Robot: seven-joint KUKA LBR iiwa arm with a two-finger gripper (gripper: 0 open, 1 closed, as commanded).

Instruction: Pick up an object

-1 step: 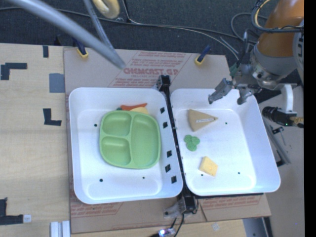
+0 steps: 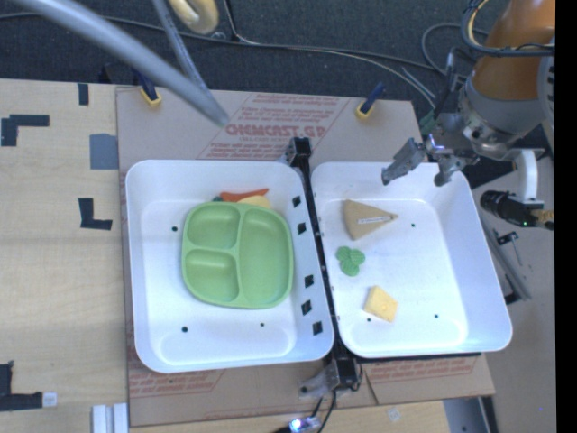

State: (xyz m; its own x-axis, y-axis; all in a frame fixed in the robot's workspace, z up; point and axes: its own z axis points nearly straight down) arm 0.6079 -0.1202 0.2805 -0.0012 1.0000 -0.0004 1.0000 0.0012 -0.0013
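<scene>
Bins sit side by side on a cardboard sheet (image 2: 270,120) over the bench; the left bin (image 2: 149,242) holds a green divided plate (image 2: 238,253) lying flat, with an orange strip (image 2: 243,194) and a pale yellow piece (image 2: 259,201) showing just past its far rim, though what those two are cannot be told; the right bin (image 2: 478,269) holds three loose things: a tan wedge (image 2: 364,218) near the far left part, a small green leafy piece (image 2: 350,260) just below it, and a yellow block (image 2: 381,304) nearer the front, each apart from the others; the gripper (image 2: 419,162) hangs over the far rim of the right bin, its two dark fingers spread apart with nothing between them, well clear of the wedge and the other pieces; the grey arm with its orange band (image 2: 523,25) reaches in from the right
</scene>
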